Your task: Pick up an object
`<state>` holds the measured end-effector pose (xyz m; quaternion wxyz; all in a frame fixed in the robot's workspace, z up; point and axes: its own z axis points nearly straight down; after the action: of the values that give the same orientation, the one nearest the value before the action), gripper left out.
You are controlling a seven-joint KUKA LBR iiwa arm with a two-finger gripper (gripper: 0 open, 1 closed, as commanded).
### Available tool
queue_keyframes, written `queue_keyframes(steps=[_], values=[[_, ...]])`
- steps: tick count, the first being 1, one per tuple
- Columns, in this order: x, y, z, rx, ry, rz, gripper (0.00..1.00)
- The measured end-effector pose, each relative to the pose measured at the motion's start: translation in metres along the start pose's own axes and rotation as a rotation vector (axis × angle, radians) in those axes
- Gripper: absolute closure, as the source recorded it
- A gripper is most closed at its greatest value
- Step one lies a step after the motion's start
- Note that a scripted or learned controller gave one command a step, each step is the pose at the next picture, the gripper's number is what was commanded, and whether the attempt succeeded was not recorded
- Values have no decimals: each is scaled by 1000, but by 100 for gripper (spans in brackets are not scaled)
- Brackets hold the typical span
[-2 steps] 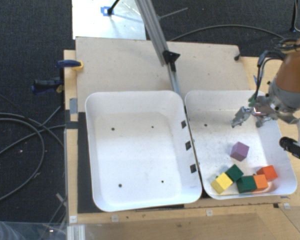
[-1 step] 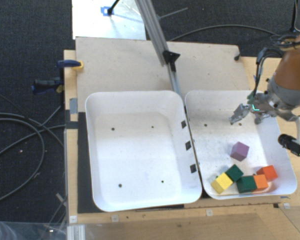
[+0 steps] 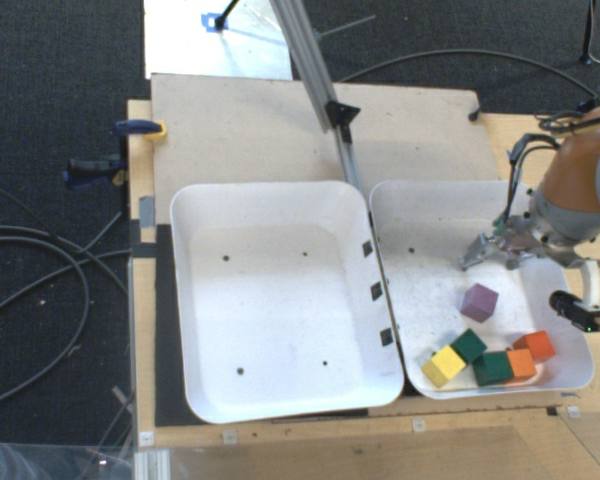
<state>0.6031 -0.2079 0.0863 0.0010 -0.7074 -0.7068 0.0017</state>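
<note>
pincer (image 3: 492,251): fingers spread, holding nothing | purple cube (image 3: 479,301): just below it, apart | risk: descent lands beside the tilted cube, nudging it toward the corner blocks (image 3: 490,358)

Two white bins side by side on bench (image 3: 310,128). Right bin (image 3: 420,218): purple cube (image 3: 479,301) mid, apart from cluster at front edge, viz. yellow (image 3: 443,365), two green (image 3: 470,346), orange (image 3: 521,364), red-orange (image 3: 536,345). Gripper (image 3: 492,251) low over right bin, just above purple cube, not touching.
</note>
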Motion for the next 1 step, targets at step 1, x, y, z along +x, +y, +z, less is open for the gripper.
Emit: queue_keyframes(steps=[1], values=[[65,-53,-3,0,4,-8,0]])
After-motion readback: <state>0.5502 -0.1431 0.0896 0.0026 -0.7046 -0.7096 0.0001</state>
